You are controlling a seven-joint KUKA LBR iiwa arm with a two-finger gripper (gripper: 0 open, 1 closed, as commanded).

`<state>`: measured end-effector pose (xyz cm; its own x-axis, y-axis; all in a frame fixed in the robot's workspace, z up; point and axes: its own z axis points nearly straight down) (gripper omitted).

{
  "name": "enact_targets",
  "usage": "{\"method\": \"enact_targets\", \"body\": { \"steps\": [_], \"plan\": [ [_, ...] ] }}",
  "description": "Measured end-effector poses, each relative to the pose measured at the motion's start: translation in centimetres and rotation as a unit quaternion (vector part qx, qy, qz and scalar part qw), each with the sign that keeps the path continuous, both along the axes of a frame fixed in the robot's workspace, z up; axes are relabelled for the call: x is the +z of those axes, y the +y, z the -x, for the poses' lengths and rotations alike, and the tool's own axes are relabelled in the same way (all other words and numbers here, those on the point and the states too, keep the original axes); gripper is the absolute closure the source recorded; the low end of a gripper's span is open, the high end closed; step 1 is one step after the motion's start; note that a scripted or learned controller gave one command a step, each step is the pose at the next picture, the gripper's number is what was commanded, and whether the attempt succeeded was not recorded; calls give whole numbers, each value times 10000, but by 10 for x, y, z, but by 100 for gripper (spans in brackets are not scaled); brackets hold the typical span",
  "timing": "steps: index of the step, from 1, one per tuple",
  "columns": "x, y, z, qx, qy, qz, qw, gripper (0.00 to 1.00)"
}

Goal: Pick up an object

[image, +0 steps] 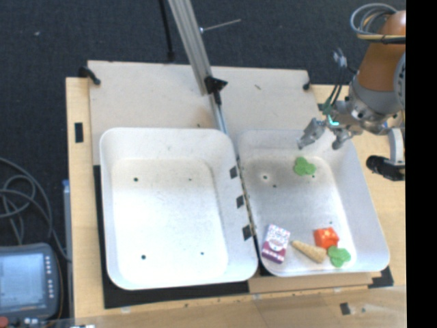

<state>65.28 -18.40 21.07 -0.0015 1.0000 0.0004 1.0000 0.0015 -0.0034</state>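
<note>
- Green piece: a small, lumpy green item lying at about 1 o'clock in the right bin, apart from the other contents. Being the item nearest the gripper, it is judged the likely target. It appears light and probably soft or rubbery, like toy food; its rounded lobes could slip, so a hold across its narrow middle from above seems safest.
- Gripper: hovers above the bin's far rim, just past 12 o'clock of the green piece and not touching it. The fingers stand spread, with nothing between them.
- Other contents: grouped near the bin's 6 o'clock edge are a purple-and-white carton, a tan cone, a red piece and a second green lump. The cone, red piece and lump lie almost touching, which would make a clean grasp harder. The carton looks stiff and flat-sided, hence easy to pinch.
- Right bin: shallow, white, with sloped walls; an item close to a wall leaves little room for one finger.
- Left bin: at 9 o'clock of the right bin, edges adjoining.
- Table: carries both bins.
</note>
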Motion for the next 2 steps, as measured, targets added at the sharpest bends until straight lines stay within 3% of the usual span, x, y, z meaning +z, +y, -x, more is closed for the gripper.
{"method": "enact_targets", "body": {
  "steps": [1,2],
  "plan": [
    [3,0,-1,15,-19,15,10000,0],
    [-39,-3,-3,12,-4,12,10000,0]
  ]
}}
